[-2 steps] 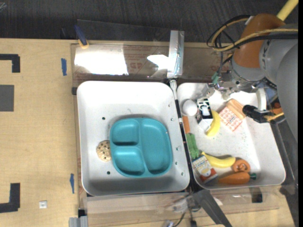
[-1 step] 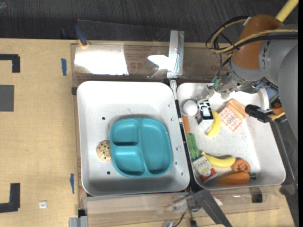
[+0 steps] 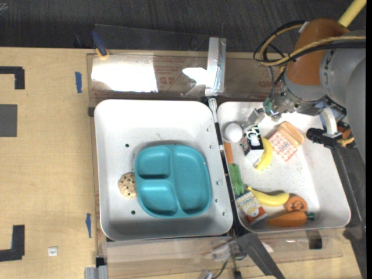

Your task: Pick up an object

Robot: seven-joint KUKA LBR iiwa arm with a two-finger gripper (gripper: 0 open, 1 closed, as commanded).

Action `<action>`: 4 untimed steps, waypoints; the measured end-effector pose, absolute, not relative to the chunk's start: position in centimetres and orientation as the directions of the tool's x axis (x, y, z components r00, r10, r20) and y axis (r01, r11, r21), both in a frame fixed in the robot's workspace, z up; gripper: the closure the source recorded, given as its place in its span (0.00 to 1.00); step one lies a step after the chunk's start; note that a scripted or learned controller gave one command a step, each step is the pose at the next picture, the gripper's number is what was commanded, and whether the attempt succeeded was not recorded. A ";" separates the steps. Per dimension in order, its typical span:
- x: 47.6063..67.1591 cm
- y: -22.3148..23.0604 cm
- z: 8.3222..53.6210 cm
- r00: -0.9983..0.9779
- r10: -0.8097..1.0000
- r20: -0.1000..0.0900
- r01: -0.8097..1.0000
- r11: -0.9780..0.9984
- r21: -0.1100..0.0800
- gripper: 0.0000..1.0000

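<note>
In the right bin (image 3: 334, 182), the hand (image 3: 254, 133) hangs near the back-left edge beside a banana (image 3: 264, 156). Whether it is released or clenched, I cannot tell. Open floor lies to the right.

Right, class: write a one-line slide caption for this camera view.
KUKA arm reaches over the right bin of toy food; a teal divided tray and cookie sit in the left bin.

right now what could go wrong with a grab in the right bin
The tool sits at the right bin's top edge, where the white ball, small banana and pink packet crowd together, so it may close on two things, or hit the bin wall.
</note>
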State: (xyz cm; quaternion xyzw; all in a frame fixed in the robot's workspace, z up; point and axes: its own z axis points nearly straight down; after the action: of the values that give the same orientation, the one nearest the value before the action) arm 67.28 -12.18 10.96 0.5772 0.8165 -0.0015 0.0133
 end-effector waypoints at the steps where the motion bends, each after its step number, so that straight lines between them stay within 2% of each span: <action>1: 67.0 -12.8 11.0 -0.423 0.906 -0.018 0.906 0.424 0.010 0.00; 2: 66.9 -16.4 12.9 -0.398 0.917 -0.008 0.917 0.398 0.008 0.00; 3: 62.6 -17.5 10.7 -0.518 0.856 -0.015 0.855 0.518 0.013 0.00; 4: 61.3 -12.5 13.7 -0.462 0.887 -0.001 0.887 0.462 0.005 0.00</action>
State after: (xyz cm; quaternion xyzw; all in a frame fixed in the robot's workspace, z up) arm 61.32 -12.50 13.66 0.5186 0.8550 0.0017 0.0018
